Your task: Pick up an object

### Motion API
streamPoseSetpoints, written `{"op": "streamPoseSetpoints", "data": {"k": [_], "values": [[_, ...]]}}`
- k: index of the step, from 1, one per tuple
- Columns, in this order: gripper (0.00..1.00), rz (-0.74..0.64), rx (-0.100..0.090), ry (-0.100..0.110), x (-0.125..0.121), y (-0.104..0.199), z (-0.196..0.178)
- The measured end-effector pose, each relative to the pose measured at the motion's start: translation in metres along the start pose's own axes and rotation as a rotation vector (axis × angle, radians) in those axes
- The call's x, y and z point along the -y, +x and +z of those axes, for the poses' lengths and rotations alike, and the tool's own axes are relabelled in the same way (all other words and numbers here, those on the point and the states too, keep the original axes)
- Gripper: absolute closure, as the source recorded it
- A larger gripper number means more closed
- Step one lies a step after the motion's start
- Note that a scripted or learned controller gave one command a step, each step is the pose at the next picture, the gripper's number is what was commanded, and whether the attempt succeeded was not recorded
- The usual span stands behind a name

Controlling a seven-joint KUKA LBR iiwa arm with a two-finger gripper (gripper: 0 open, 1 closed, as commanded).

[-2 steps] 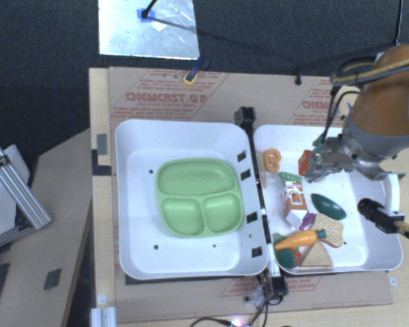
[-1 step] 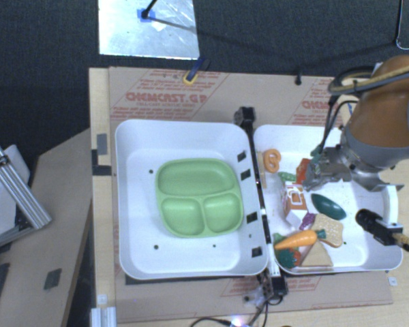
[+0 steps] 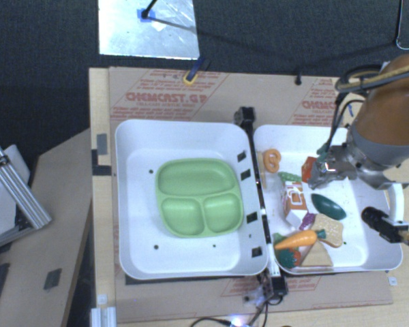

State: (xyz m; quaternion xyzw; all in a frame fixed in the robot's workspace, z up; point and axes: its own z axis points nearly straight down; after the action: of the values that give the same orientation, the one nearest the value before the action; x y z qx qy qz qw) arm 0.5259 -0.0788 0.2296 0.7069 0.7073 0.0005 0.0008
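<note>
Leftmost, a green tray (image 3: 196, 197) lies in the left bin (image 3: 133, 182). Toys crowd the right bin (image 3: 378, 251): an orange pretzel (image 3: 271, 159), a box (image 3: 294, 201), a carrot (image 3: 298, 240) and a dark green pod (image 3: 328, 206). Above them sits the end effector (image 3: 325, 172), its fingers blurred, so I cannot tell their spread; the arm (image 3: 388, 121) is cut off at right.

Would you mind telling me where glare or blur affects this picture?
In the camera view, glare washes out the foil sheet above the bench and glints at the gripper; the arm looks slightly soft; the green tray is evenly lit and sharp.
</note>
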Motion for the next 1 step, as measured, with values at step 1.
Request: {"op": "streamPoseSetpoints", "data": {"k": [1], "values": [[1.00,-0.001,-0.001,0.002,0.0020,0.0067,0.0154]]}}
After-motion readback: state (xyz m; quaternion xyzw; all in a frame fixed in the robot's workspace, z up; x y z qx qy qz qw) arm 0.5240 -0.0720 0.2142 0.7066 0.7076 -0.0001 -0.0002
